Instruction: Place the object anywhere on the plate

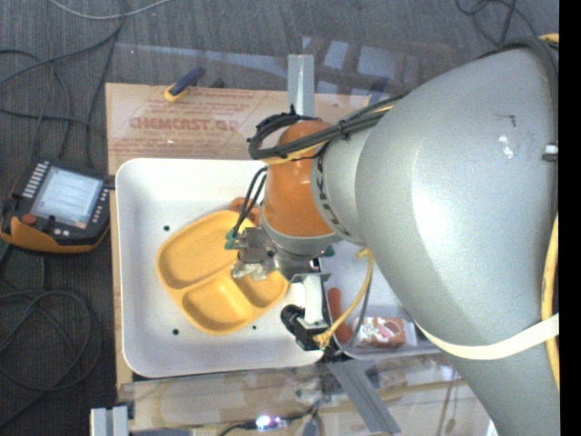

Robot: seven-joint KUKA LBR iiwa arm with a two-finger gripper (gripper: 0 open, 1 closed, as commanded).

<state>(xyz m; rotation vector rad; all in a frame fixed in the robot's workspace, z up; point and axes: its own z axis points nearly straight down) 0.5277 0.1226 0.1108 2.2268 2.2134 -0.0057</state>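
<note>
- My wrist [290, 203] hangs over the right edge of the plate [204, 262], hiding my jaws; I cannot tell their state or whether they hold anything.
- Risk: if the object is not truly gripped, or is let go off-centre, it may land in the bin [145, 198] beside the plate.
- Risk: my bulk blocks the view, so a miss would pass unseen.
- Plate: yellow, compartmented, lying in the left bin.
- Object: an orange sliver [243, 203] at my wrist's left edge may be it; uncertain.
</note>
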